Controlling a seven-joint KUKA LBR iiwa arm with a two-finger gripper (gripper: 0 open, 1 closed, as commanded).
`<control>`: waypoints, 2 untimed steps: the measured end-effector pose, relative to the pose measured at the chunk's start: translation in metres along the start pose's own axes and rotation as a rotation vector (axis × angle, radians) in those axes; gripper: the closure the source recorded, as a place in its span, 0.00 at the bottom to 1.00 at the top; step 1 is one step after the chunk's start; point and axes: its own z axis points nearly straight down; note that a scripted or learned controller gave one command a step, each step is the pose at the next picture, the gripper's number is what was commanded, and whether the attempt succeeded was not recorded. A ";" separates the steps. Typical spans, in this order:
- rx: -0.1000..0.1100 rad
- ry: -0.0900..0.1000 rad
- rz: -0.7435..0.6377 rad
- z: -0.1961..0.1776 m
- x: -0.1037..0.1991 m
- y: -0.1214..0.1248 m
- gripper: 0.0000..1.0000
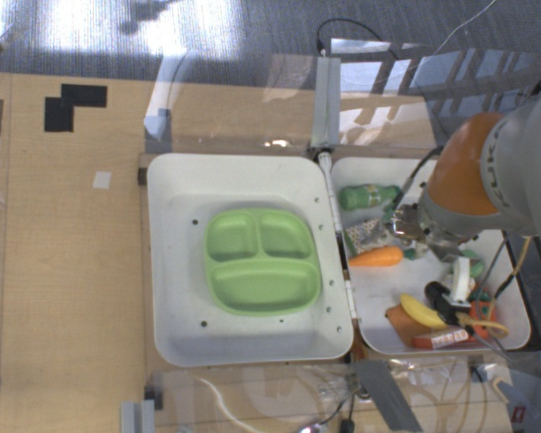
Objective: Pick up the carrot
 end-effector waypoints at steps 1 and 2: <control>0.019 0.002 -0.071 0.007 -0.004 -0.016 0.00; 0.013 0.004 -0.071 -0.005 -0.003 -0.014 1.00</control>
